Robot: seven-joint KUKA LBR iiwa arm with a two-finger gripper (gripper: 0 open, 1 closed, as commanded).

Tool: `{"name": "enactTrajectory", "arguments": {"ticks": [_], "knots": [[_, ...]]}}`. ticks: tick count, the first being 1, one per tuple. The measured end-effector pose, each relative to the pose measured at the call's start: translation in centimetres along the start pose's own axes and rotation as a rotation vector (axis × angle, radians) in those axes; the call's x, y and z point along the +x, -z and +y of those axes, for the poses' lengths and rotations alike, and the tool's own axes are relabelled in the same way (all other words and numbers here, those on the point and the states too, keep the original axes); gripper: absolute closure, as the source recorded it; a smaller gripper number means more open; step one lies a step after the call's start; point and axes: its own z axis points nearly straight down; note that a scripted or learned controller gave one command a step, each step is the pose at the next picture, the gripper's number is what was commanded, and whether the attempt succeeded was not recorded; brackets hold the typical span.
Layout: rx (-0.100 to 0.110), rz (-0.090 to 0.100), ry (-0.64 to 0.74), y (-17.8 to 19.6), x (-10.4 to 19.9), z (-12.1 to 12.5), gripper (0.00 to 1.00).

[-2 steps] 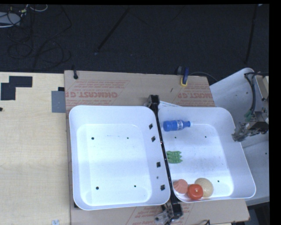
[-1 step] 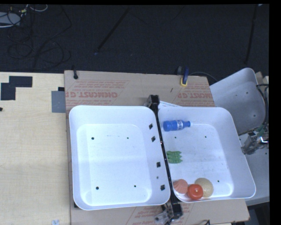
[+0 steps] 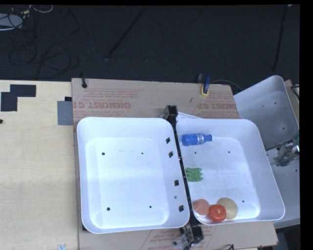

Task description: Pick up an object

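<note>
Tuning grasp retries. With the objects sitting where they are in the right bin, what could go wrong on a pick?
1. Red ball, pink piece and tan ball are bunched in the near corner; a grasp may nudge neighbours or hit the wall.
2. Blue bottle lies on its side at the far wall; it may roll.

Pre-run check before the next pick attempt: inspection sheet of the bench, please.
Surface: two shallow white bins, left bin, right bin, on printed brown cardboard.
Job's things: blue plastic bottle on its side, green pod-like toy, red round fruit, pale pink round piece, beige round piece, all in right bin.
Clutter: nothing seen.
Grippers: nothing seen.
Cables: dark leads on floor.
Surroundings: grey metal panel.
</note>
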Motion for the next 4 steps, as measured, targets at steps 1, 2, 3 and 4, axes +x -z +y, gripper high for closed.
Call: {"name": "enactTrajectory", "arguments": {"ticks": [1,2,3,4], "knots": [[-0.001,-0.001,0.000,4.0,0.0,0.0,1.00],[0.003,0.000,-0.002,3.4,0.0,0.0,1.00],[0.003,0.000,-0.002,3.2,0.0,0.0,1.00],[0.003,0.001,-0.002,2.8,0.0,0.0,1.00]]}}
